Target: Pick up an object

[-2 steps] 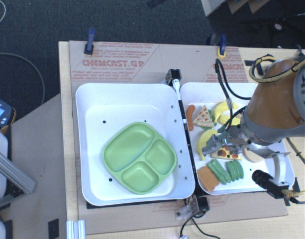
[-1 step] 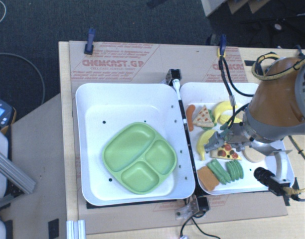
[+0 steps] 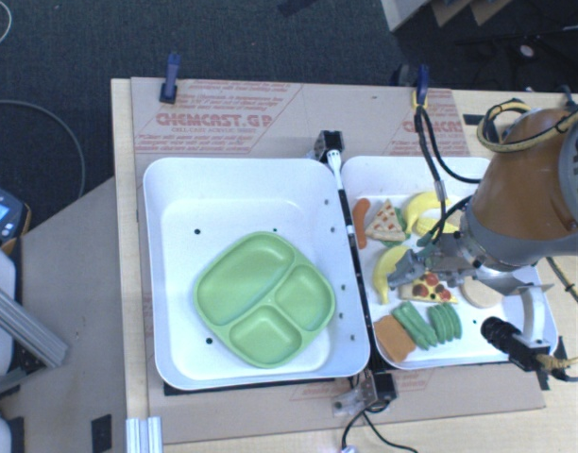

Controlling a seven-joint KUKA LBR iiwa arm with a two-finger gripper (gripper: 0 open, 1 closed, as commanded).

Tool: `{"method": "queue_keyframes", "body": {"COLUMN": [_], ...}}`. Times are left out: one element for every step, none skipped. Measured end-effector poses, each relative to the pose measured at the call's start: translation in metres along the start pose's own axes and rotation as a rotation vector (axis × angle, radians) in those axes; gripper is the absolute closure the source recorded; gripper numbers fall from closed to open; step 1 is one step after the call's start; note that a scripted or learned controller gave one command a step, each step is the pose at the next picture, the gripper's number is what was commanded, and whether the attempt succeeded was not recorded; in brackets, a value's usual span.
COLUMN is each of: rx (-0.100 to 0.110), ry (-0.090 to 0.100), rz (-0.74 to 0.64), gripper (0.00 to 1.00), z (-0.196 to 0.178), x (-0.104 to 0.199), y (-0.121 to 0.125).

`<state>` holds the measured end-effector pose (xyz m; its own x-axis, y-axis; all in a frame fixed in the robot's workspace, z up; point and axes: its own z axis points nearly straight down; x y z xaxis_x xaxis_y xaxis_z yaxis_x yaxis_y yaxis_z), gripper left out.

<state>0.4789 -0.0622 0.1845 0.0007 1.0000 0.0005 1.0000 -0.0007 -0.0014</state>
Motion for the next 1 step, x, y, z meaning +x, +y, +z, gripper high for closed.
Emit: {"method": "queue_keyframes", "body": {"rx": [0.0], "ry": [0.0], "rz": [0.0], "gripper": [0.0], "z": [0.0], "x": [0.0], "y": [0.0]}}
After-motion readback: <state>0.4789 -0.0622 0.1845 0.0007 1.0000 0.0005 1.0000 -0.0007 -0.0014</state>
